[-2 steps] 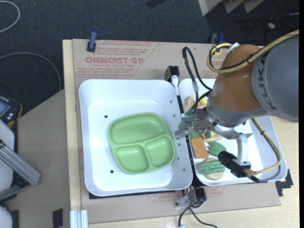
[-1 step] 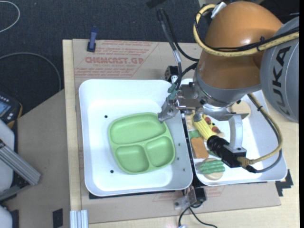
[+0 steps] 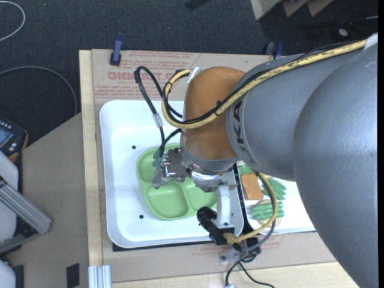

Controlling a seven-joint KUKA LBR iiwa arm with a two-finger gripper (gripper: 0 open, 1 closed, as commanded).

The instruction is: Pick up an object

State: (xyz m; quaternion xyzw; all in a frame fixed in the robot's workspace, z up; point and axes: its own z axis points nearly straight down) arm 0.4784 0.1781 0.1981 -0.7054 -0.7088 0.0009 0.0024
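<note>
The grey arm (image 3: pixel 312 113), orange band (image 3: pixel 207 110) above its wrist, reaches in from the right over the bench (image 3: pixel 90 161). Below it lies the left white bin (image 3: pixel 117 161). A green compartmented tray (image 3: pixel 165 200) rests in that bin's middle, partly covered by the wrist. The pincer (image 3: pixel 163 171) sits low at the tray's upper edge; whether it is wide or narrow cannot be told.

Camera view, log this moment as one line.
arm over left bin | gripper at green tray | grasp unconfirmed
</note>
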